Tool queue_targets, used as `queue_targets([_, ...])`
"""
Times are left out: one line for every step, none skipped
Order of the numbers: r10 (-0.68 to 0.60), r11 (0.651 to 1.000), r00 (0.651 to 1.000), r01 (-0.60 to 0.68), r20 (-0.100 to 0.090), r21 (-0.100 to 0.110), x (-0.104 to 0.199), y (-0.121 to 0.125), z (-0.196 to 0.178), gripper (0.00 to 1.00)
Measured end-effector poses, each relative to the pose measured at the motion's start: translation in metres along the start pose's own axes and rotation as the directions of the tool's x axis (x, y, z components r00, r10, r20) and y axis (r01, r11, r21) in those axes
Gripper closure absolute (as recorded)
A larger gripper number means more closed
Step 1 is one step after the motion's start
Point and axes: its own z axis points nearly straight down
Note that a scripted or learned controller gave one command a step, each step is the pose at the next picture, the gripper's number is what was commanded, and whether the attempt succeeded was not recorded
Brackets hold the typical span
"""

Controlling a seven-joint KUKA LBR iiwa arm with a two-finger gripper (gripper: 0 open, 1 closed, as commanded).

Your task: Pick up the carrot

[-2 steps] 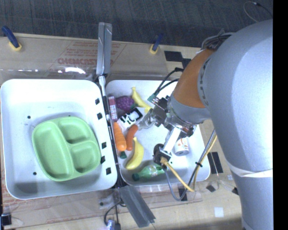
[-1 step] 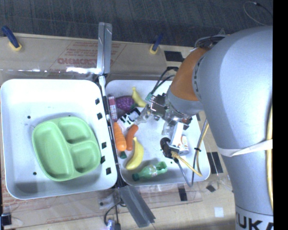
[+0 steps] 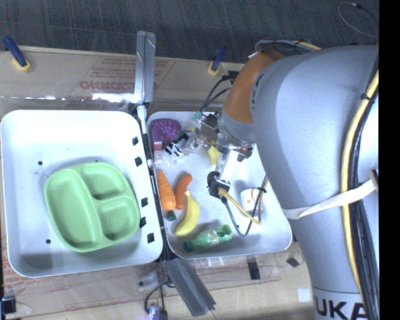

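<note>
there, carrot (image 3: 165,189) beside banana (image 3: 188,217)

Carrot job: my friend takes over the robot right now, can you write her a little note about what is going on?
Gripper: above the back of the right bin, nothing seen in it; open or shut is unclear.
Carrot: lying by the right bin's left wall, beside a second orange piece and above the banana.
Green bottle: at the front.
Green tray: in the left bin.
Done: no pickup yet.
Left: reach the carrot, grasp, lift.

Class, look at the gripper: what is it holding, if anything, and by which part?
Nothing shows as held. The gripper is above the right bin, apart from the carrot, which lies by the bin's left wall.
</note>
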Motion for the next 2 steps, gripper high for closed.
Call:
queue_targets([0.121,0.992,0.993,-0.121,0.012,0.028,0.011,0.011,0.001,0.00])
queue_targets([0.294,0.956,0.956,-0.294,0.010,0.016,-0.031,0.006,0.012,0.00])
